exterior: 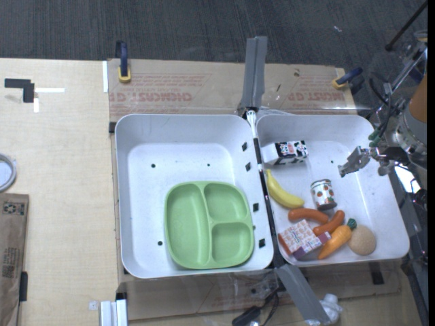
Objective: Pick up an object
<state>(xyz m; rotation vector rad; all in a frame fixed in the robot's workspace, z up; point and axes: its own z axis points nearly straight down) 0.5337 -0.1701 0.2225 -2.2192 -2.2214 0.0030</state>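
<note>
The right bin point(380, 202) holds several objects: a small black-and-white milk carton point(290, 151), a yellow banana point(282, 191), a small can point(323, 195), a red sausage point(310, 216), an orange carrot point(338, 239), a red snack packet point(299, 239) and a beige ball point(362, 240). My gripper point(368, 162) hangs over the right side of this bin, above and to the right of the can. Its fingers stand open with nothing between them.
The left bin point(136, 182) carries a green divided plate point(209, 224). A grey divider bar point(254, 73) runs between the bins at the back. Clamps point(122, 63) sit on the cardboard behind the bins. The arm enters at the right edge.
</note>
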